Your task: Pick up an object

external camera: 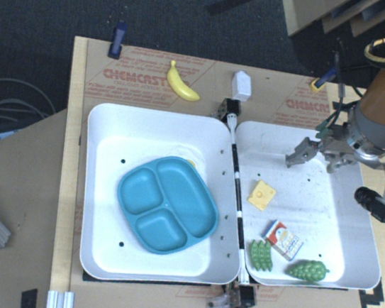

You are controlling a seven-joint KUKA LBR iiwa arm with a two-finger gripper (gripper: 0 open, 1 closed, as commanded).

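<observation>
Hung over the far part of the right shallow white bin (353, 231): the grey two-finger gripper (306, 154), fingers spread apart, pinching nothing. Lay in that same bin, nearer and well apart from the gripper: a flat yellow holed cheese slice (262, 195), a small red, white and blue box (283, 240), and two green bumpy plastic clusters (260, 255) (307, 270) at the near edge. Sat in the left shallow white bin (104, 172): a blue plastic three-compartment plate (166, 204). Rested on the cardboard beyond the bins: a yellow toy banana (181, 83).
</observation>
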